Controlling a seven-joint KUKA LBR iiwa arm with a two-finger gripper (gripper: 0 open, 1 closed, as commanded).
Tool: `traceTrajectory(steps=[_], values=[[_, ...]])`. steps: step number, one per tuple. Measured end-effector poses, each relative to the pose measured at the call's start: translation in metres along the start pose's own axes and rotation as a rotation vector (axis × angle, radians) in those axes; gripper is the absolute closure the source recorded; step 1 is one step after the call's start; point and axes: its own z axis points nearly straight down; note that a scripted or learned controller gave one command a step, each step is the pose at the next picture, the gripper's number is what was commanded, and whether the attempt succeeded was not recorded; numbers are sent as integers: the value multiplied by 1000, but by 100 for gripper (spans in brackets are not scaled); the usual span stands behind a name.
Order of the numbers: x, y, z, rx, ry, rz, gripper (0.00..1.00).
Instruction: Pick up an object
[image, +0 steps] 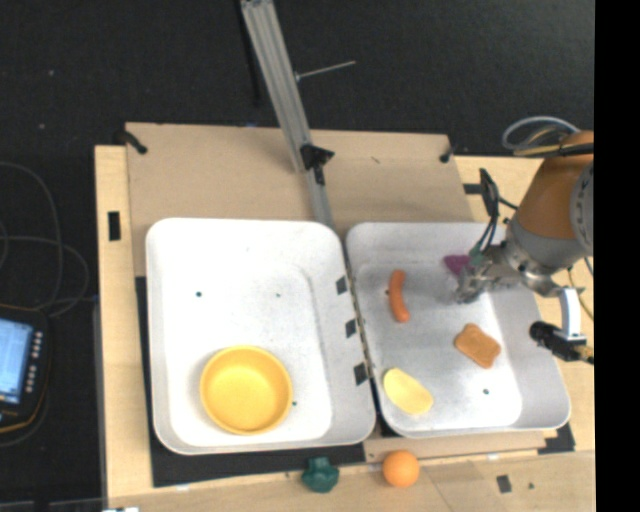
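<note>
Gripper (468, 287) low in right bin (430, 245), far-right part; finger state cannot tell. Purple object (456, 264) just beside it, left. Orange sausage (399, 296) further left, brown block (478, 346) nearer, yellow piece (407, 391) near-left. Yellow bowl (246, 389) in left bin (240, 250).

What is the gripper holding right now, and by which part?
Cannot be told. The gripper is low in the right bin beside a small purple object; no grasp is visible.

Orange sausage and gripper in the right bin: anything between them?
Nothing. In the camera view, bare white bin floor runs from the orange sausage to the gripper; the purple piece sits just above that line.
</note>
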Motion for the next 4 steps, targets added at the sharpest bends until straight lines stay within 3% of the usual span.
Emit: traceTrajectory(steps=[2,4], values=[[-8,12,-98,-3,0,-5,100],[104,37,-114,1,3,-10,100]])
